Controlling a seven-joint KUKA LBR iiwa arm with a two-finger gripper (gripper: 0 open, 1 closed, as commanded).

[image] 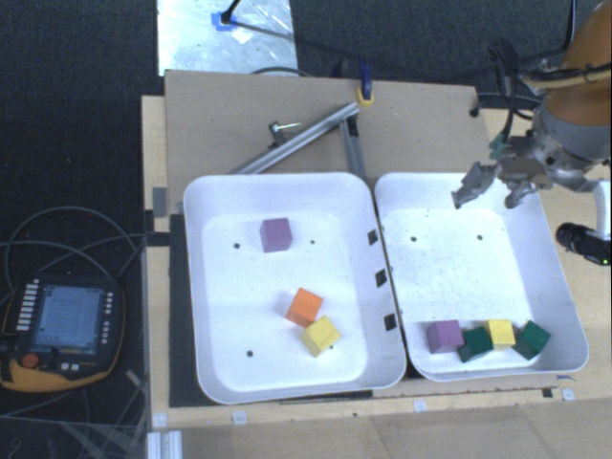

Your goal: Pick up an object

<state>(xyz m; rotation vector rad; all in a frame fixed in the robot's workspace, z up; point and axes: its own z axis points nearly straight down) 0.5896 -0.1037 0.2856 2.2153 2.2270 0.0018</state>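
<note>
My gripper [493,192] hangs over the far edge of the right bin [478,256], its two fingers spread apart with nothing between them. Along that bin's near wall lie a purple block [444,335], a dark green block [473,343], a yellow block [501,332] and another green block [532,338], packed in a row. The left bin [220,285] holds a purple block [275,234] near its far side, and an orange block [304,306] touching a yellow block [321,336] near its middle.
A metal bar [296,139] lies slanted on the cardboard sheet behind the bins. A teach pendant [59,331] with cables sits on the floor at the left. A foil sheet [225,22] lies beyond the bench.
</note>
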